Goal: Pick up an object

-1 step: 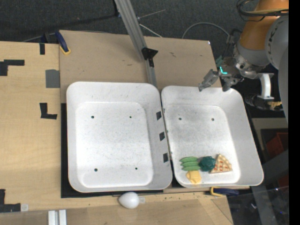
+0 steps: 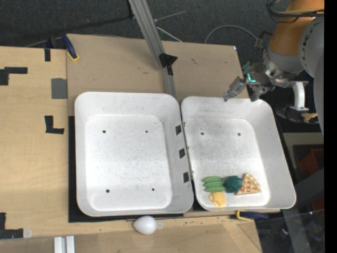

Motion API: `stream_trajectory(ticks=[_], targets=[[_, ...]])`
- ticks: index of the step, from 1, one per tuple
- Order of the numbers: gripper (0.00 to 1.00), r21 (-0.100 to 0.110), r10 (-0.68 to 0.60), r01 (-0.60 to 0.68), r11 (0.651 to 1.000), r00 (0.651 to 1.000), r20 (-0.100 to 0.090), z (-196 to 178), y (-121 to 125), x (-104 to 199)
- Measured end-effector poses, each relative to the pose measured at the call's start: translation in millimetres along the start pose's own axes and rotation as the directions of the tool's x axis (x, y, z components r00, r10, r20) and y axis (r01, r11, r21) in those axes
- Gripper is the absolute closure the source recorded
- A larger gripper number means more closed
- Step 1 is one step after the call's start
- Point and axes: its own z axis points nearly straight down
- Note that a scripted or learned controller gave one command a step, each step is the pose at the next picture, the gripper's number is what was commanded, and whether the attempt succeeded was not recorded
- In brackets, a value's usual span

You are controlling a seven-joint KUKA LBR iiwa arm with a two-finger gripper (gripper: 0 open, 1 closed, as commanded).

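Hovering end effector [image 2: 242, 90]: I see it over the right bin's [image 2: 279, 141] far rim, fingers spread, gripping nothing; I judge it parked clear of the toys.
Toys: four, clustered in that bin's near corner: green pods [image 2: 212, 182], dark green lump [image 2: 231, 183], pizza slice [image 2: 249, 185], yellow piece [image 2: 217, 198].
Bins: two; left bin [image 2: 126, 141].
Table [image 2: 31, 141]: one white egg [image 2: 145, 225] at its near edge.
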Motion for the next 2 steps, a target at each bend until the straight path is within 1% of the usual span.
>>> stream_trajectory(ticks=[1, 2], targets=[[0.0, 0.004, 0.001, -0.001, 1.0, 1.0, -0.001, 53.7, -8.8, 7.5], [0.0, 0.006, 0.002, -0.002, 1.0, 1.0, -0.001, 111.7, -7.2, -0.7]])
